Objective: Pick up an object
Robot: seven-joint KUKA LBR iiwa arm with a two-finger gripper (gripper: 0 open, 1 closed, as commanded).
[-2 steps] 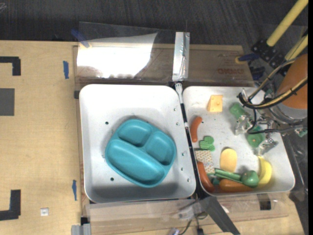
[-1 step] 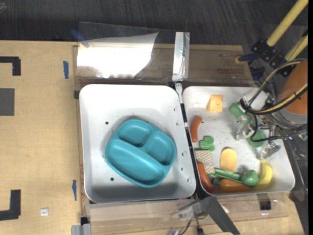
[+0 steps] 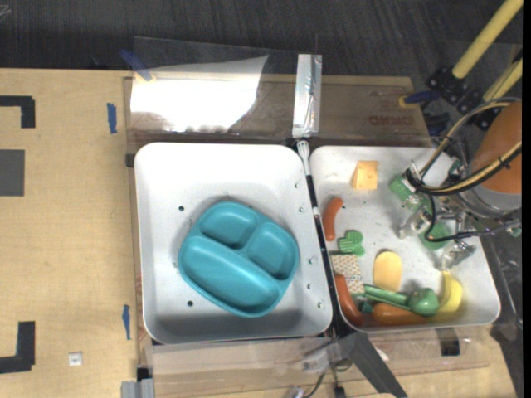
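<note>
The right bin (image 3: 485, 305) holds several toy foods: a yellow cheese wedge (image 3: 365, 175), an orange sausage (image 3: 332, 216), a small green piece (image 3: 352, 241), a yellow oval (image 3: 387, 268), a green stalk (image 3: 406, 298) lying over an orange carrot (image 3: 390, 312), and a yellow banana (image 3: 450, 293). My gripper (image 3: 431, 239) hangs over the right side of this bin, above the banana and right of the yellow oval. Its two metal fingers (image 3: 410, 224) stand apart and open, with no toy between them. A green piece (image 3: 402, 187) lies just behind the gripper.
The left bin (image 3: 158, 172) bears a teal divided plate (image 3: 239, 257). A red pepper (image 3: 346, 298) and a tan waffle piece (image 3: 348, 265) lie by the right bin's left wall. Cables loop around the wrist (image 3: 465, 181). A clear sheet (image 3: 199, 94) lies behind the bins.
</note>
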